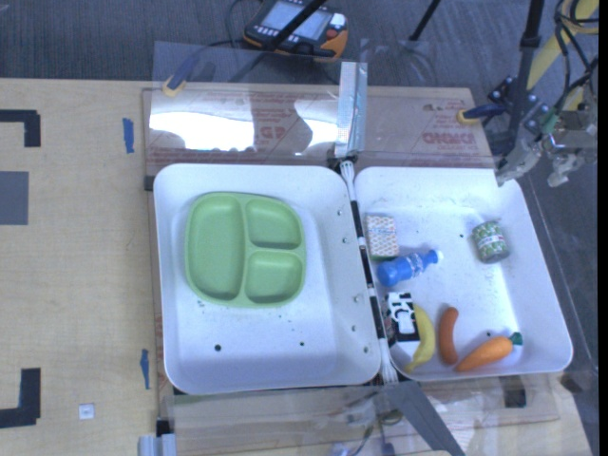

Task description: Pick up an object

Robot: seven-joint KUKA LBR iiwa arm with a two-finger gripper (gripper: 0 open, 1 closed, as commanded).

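I count one green three-part plastic plate (pixel 245 248) in the left white bin (pixel 171 283). The right white bin (pixel 541 283) holds six things: patterned box (pixel 382 235), blue bottle (pixel 407 266), speckled green jar (pixel 490 240), yellow banana (pixel 422 338), orange sausage (pixel 446 334), orange carrot (pixel 487 351). My hand (pixel 513 162) hangs over its far right corner; its opening I cannot tell.

At the right edge we see the tool (pixel 532 150) blurred among cables, its arm cut off; the printing on the small carton (pixel 382 235) is illegible
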